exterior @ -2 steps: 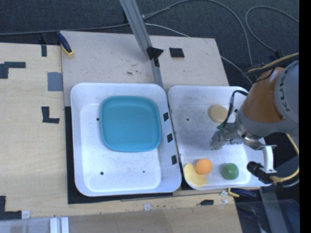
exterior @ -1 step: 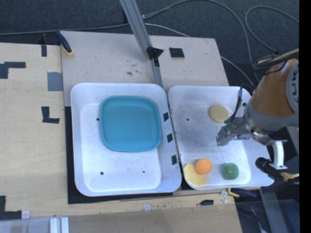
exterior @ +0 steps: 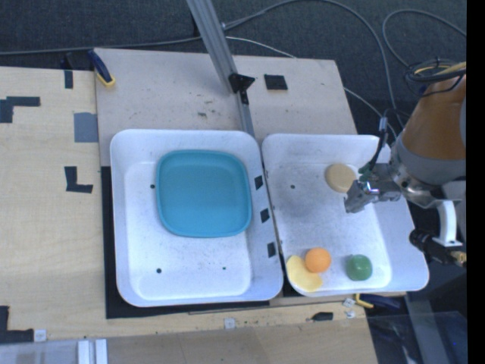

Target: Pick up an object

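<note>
Camera view: fixed overhead, slanted; entries run left to right.
Bench: light wooden top [exterior: 45,226] with dark tape marks on its left part; a paler board [exterior: 167,89] lies behind the bins.
Clamp: blue and yellow [exterior: 101,67], at the board's rear left corner.
Left bin: shallow, white [exterior: 132,279], speckled floor.
Plate: square, teal [exterior: 203,192], rounded corners, lying flat in the left bin, toward its rear half.
Metal bar: grey [exterior: 216,36], slanting from the top edge down to the seam between the two bins.
Right bin: shallow, white [exterior: 303,146], touching the left bin along its inner wall.
Yellow piece: pale, flat [exterior: 300,278], at the right bin's front left corner.
Orange ball: small, round [exterior: 317,260], resting against the yellow piece, overlapping its upper edge.
Green object: small, rounded [exterior: 358,267], near the front wall, just right of the orange ball, apart from it.
Tan object: rounded, beige [exterior: 340,177], in the rear half of the right bin, just left of the gripper tip.
Gripper: [exterior: 356,202] low over the right bin, just beside the tan object; cannot tell how wide it stands or whether it holds anything.
Arm: grey wrist with orange band [exterior: 436,123], entering from the right over the bin's right wall.
Cables: dark loops [exterior: 364,29] on the dark floor behind the bench.
</note>
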